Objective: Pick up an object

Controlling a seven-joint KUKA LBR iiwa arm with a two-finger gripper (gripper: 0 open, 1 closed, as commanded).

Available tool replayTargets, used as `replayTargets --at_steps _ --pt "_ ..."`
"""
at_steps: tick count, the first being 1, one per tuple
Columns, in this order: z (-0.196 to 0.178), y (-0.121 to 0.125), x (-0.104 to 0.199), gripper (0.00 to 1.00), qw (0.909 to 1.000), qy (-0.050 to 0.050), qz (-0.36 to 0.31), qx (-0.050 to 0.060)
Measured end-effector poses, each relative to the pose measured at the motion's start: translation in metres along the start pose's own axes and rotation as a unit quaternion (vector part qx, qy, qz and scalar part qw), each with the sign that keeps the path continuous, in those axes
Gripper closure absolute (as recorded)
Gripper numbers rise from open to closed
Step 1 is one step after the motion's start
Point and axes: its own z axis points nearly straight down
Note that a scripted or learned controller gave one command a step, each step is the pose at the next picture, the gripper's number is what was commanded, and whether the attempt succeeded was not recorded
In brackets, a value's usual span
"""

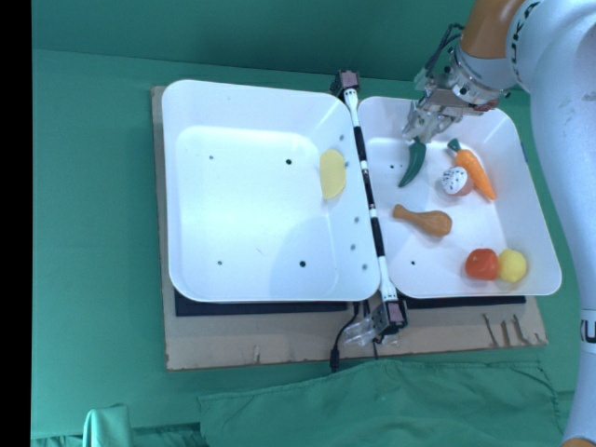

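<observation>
At the near edge of the bench, green cloth (pixel 372 403) bunches below the cardboard base (pixel 279 343); a small connector (pixel 377 317) sits at the near end of the divider rail (pixel 366 180) between the bins.

Right bin (pixel 540 250), near-right corner: red tomato (pixel 481 264) and yellow lemon (pixel 511 264), touching. Mid bin: brown drumstick (pixel 424 219). Further back: white egg-like piece (pixel 454 180), just beside the orange carrot (pixel 472 170) near the right wall.

Left bin (pixel 242 194): one yellow chip (pixel 332 174) against its right wall, about mid-depth.

Far part of right bin, close to its left wall: green chili (pixel 413 163), lying slanted, top end up under the gripper (pixel 417 132). Fingertips sit right at that top end; looks like contact, but can't confirm the chili is between the fingers. Can't tell whether the pincer is apart or together from this angle. Arm (pixel 549 35) enters from the far-right corner, orange band (pixel 498 7) above the wrist.
</observation>
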Motion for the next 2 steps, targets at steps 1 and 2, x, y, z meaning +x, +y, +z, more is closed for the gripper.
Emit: replayTargets --at_steps 1,2 --pt "-0.068 0.003 -0.004 1.00 0.9999 -0.004 0.002 -0.014" --pt "-0.127 0.007 -0.014 1.00 0.9999 -0.004 0.002 -0.014"
